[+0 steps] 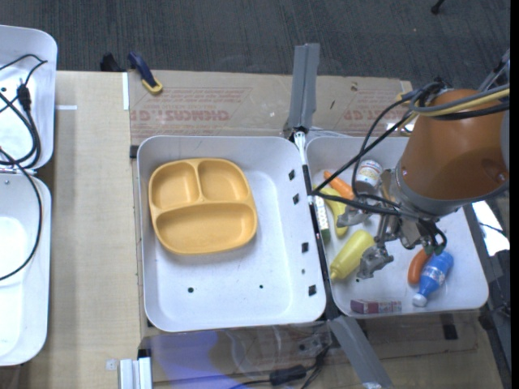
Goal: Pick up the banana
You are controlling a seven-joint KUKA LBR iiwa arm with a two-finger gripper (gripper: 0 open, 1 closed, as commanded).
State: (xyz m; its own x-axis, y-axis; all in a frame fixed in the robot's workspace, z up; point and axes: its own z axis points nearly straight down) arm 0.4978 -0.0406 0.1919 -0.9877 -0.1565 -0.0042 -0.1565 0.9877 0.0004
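Banana (352,254) sits in the right bin (454,302), lower-left part of that bin, lying at a slant with its upper end toward the frame's upper right. It looks like a yellow toy piece, partly covered by the gripper hardware on its right side.

Gripper (375,262) hangs low over the bin just right of the banana, touching or nearly touching its lower right end. Can't tell if the fingers are spread or pressed together: the metal parts and cables blur into each other. Nothing clearly sits between them.

Above it, the orange band (454,148) of the arm takes up the right side of the frame, with black cables (381,128) looping off it toward the upper middle.

Other items in the right bin:
- orange carrot-like piece (340,186), upper left of the bin
- small jar (369,173) just right of it
- blue and white bottle (431,275) with an orange piece (417,264) beside it, lower right
- flat packet (375,305) along the bottom edge

Left bin (162,298) holds 1 yellow divided plate (203,205) with 3 compartments, in its upper left area.

Far left of the frame: 2 white trays (20,298) with black wires across them.
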